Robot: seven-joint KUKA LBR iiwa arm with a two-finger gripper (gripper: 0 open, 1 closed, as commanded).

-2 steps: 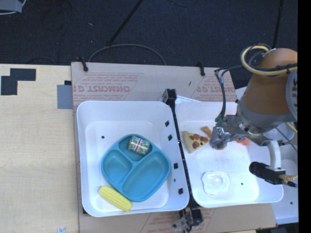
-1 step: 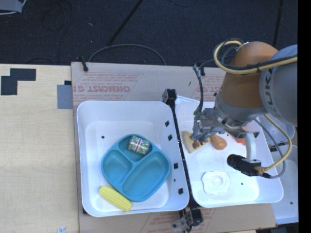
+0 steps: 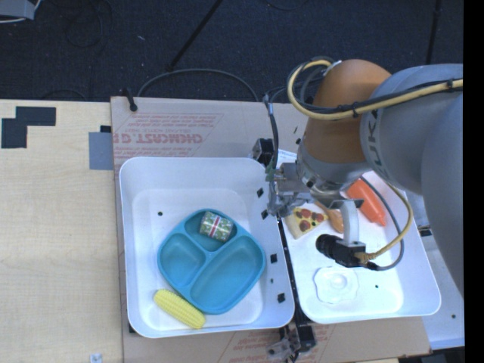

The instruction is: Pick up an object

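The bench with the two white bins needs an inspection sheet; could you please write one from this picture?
Surface: left bin and right bin side by side on a cardboard sheet.
Job's things: left bin holds a blue plate with a can in its upper compartment and a corn cob beside it; right bin holds a pizza slice, a carrot and a fried egg.
Clutter: nothing seen.
Grippers: gripper by the wall between the bins, next to the pizza slice; grasp cannot be told.
Cables: black cable arcs over the floor behind the bins.
Surroundings: dark floor behind, pale bench at the view's left.
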